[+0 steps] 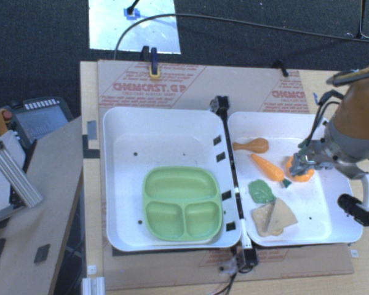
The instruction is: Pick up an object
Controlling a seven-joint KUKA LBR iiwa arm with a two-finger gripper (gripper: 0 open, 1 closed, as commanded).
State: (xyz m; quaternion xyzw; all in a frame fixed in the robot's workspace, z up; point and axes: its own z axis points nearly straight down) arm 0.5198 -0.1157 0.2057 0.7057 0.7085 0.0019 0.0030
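Observation:
The right bin (332, 226) holds several toy foods. A tan drumstick-shaped piece (252, 145) lies near its far left. An orange carrot (267, 168) lies slantwise below it. A green leafy piece (261, 191) sits next to a tan bread slice (273, 217) at the front. An orange round piece (301, 174) lies right under my gripper (299, 163), which reaches down from the right and touches or hovers just over it. The arm's grey wrist and orange band (360, 112) hang over the bin's right side.
The left bin (123, 134) holds a green three-compartment plate (181, 203). A black clip strip (227, 165) runs between the bins. A teach pendant (40, 121) and a metal rail (12, 168) sit on the side table at left.

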